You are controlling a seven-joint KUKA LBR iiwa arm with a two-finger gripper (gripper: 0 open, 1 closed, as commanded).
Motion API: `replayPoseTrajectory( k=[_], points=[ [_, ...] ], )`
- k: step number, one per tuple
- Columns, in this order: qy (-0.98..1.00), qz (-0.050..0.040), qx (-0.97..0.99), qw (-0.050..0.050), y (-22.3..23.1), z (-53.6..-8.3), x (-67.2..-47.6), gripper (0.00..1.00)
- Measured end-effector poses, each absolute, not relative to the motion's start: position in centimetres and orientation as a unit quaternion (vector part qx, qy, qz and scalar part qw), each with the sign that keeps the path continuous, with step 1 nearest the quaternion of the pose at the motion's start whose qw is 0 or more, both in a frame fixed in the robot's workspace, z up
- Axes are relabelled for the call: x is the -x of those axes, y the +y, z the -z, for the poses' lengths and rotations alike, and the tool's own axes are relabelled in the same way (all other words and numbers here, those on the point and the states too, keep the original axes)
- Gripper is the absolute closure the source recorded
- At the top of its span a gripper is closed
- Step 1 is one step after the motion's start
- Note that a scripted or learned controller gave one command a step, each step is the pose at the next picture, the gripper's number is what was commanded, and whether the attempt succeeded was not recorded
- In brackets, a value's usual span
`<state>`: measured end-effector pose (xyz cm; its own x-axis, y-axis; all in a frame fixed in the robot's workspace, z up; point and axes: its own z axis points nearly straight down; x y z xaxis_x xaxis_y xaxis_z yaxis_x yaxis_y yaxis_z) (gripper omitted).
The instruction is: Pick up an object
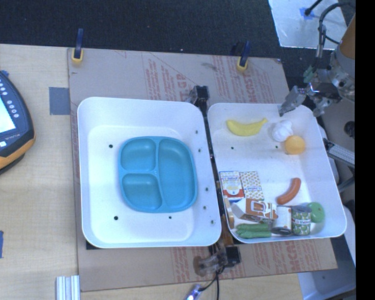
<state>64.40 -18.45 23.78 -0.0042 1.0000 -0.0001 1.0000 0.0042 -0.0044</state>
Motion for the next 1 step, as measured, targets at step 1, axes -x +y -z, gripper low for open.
replayPoseTrajectory(
  k=[1],
  points=[
    [-0.709, -0.0021, 0.705, 0.001, -17.99, -17.07, -59.56, 0.0]
  ],
)
